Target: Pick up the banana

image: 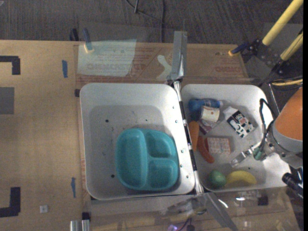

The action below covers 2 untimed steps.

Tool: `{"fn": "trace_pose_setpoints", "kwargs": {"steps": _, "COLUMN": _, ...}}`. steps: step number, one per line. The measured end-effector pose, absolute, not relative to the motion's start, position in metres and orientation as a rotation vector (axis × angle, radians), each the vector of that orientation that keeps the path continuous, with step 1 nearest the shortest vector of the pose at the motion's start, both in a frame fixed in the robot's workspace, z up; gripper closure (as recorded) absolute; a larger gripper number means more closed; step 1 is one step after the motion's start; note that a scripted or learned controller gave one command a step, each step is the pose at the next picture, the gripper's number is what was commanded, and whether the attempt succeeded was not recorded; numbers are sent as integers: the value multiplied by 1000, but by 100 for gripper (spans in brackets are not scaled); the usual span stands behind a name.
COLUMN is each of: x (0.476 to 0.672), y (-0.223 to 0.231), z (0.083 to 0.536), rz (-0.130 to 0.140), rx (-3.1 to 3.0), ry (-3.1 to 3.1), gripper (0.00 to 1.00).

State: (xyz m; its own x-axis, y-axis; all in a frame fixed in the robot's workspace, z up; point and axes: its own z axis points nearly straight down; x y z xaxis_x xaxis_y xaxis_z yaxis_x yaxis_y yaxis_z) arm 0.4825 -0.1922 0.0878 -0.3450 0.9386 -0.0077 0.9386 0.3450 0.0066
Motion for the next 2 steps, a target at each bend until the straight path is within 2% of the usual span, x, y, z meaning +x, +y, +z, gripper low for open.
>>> {"fn": "trace_pose_setpoints", "kwargs": {"steps": 1, "x": 484, "y": -196, "z": 98, "rz": 2, "rx": 1793, "ry": 2556, "gripper": 100}}
{"fn": "trace_pose_setpoints", "kwargs": {"steps": 2, "x": 505, "y": -224, "z": 123, "rz": 1, "rx": 1710, "ry": 2633, "gripper": 100}}
